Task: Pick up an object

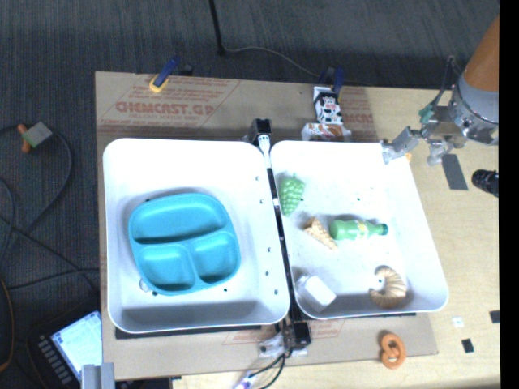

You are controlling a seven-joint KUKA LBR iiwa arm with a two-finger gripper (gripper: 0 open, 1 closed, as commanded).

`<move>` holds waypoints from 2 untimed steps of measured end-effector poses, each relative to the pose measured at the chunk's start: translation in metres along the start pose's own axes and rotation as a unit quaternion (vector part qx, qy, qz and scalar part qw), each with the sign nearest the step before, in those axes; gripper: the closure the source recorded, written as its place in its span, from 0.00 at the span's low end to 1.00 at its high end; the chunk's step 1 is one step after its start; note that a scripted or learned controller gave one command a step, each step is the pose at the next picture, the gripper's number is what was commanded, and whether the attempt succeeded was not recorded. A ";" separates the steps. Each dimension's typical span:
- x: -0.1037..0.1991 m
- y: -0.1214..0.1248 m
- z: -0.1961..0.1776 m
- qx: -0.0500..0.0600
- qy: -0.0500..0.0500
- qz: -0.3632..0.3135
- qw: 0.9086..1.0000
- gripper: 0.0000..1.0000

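Nearest us in the right bin [422,241] we see a white block [316,291] and a croissant [390,288]; further back lie a green bottle [357,230] on its side and a green bumpy piece [291,191]. Beyond the bin's far right corner hangs the gripper [415,147] — fingers spread, pinching nothing — well apart from the objects.

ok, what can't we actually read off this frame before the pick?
- Gripper: small and blurred at the right bin's far corner; finger state unreadable.
- Arm: cut off by the frame's right edge.
- White block: too low-contrast against the bin to identify.
- Blue tray: compartments look bare, but glare blurs the detail.
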State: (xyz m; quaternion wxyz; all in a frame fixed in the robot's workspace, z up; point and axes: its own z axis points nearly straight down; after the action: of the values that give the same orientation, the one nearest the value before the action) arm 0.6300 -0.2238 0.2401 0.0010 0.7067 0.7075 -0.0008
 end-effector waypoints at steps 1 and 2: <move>0.043 -0.030 0.129 0.002 0.001 0.000 1.000 0.00; 0.072 -0.054 0.066 0.000 0.001 0.000 1.000 0.00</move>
State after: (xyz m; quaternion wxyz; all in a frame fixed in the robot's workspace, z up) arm 0.5755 -0.1516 0.1735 0.0005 0.7067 0.7075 -0.0001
